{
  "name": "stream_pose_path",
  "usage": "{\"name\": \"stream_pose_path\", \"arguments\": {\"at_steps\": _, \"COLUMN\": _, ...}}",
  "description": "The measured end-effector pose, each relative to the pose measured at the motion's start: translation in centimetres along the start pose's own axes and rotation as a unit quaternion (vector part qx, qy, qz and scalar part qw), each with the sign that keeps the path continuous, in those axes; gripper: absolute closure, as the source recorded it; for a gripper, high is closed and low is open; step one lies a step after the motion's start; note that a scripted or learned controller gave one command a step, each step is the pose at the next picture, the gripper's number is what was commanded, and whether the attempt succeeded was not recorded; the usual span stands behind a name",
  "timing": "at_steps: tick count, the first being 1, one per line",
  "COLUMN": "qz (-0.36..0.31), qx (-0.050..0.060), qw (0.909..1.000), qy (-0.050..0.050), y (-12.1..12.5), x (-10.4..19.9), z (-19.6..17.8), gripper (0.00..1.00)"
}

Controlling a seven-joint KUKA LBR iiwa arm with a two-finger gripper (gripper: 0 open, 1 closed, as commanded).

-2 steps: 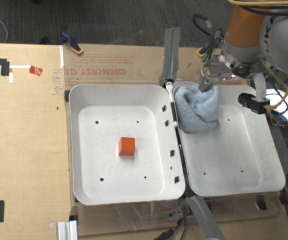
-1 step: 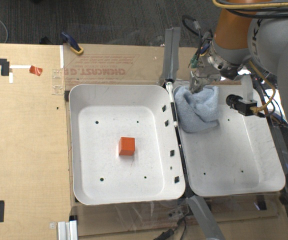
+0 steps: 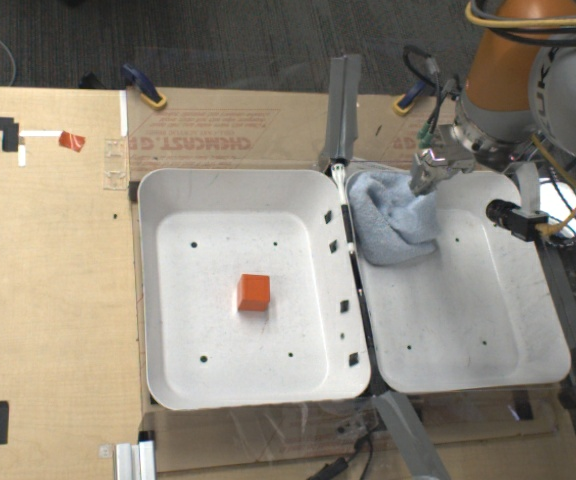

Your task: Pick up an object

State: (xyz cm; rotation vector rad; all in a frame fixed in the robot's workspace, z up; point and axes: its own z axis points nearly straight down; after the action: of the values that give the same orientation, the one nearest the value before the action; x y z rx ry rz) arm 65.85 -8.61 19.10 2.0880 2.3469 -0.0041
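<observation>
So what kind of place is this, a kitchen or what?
Probably a robot lab, not a kitchen: a grey arm with an orange band reaches over two shallow white plastic bins, with a small orange block and a crumpled light-blue cloth to practise picking up.

I counted: bins 2, left bin [image 3: 168, 268] at 9 o'clock, right bin [image 3: 488, 298] at 3 | orange block [image 3: 254, 293] 1 | grey cloth [image 3: 393, 223] 1 | gripper [image 3: 426, 173] 1

The arm [image 3: 528, 58] enters from the upper right of the frame, its orange band topmost and the grey wrist slanting down and to the left below it. The gripper [image 3: 426, 173] sits at the arm's lower-left end, right of the frame's centre and pointing downward.
</observation>
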Motion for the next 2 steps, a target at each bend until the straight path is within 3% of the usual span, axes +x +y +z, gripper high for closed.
{"name": "stream_pose_path", "arguments": {"at_steps": 1, "qz": 0.022, "qx": -0.002, "qw": 0.9997, "qy": 0.000, "y": 0.4, "x": 3.0, "z": -2.3, "gripper": 1.00}}
{"name": "stream_pose_path", "arguments": {"at_steps": 2, "qz": 0.020, "qx": -0.001, "qw": 0.9998, "qy": 0.000, "y": 0.6, "x": 4.9, "z": -2.0, "gripper": 1.00}}
